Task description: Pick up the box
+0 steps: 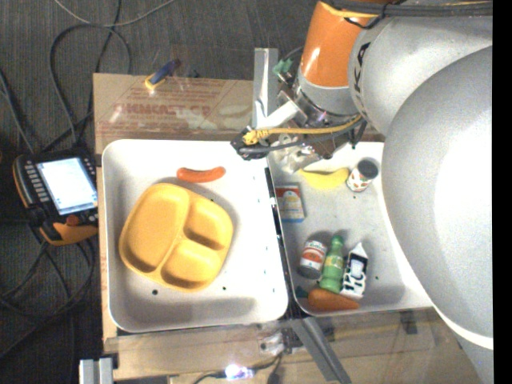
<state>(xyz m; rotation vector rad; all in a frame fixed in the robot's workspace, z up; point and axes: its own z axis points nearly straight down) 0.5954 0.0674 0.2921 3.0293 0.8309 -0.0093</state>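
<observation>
A small flat box (290,202) with a red and pale blue face lies in the right bin (376,290), close to its left wall. My gripper (307,150) hangs over the far end of that bin, beyond the box and apart from it. The grey and orange arm covers much of it from above. A yellow banana (324,179) lies just below the gripper, to the right of the box. Nothing shows between the gripper and the box.
The right bin also holds a small cup (362,174), a can (313,257), a green bottle (333,262), a black-and-white carton (357,270) and an orange carrot (332,300). In the left bin (120,294) sit a yellow divided tray (177,234) and a red sausage (201,174).
</observation>
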